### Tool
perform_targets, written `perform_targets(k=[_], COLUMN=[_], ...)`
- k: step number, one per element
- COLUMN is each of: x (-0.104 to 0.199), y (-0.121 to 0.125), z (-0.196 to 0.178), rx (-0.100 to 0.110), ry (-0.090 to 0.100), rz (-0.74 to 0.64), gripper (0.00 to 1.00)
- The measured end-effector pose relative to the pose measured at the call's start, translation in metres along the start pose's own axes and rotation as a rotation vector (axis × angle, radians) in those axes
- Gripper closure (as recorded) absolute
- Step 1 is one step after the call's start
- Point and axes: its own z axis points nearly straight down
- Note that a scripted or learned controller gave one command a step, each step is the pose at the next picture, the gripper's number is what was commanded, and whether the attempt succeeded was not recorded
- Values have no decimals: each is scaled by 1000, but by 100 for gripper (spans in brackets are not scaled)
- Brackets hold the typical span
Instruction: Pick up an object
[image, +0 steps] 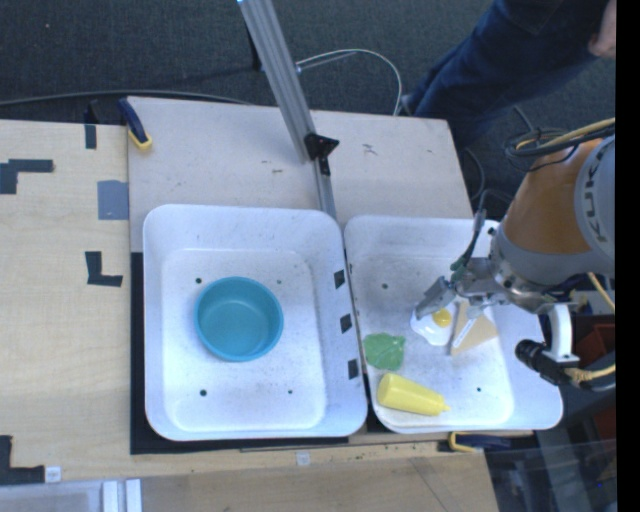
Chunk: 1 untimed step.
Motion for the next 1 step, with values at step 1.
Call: perform_targets(k=[1], x=[0], y=[-4], z=[65], rx=[2], ry=[1], rz=[0], gripper=[0])
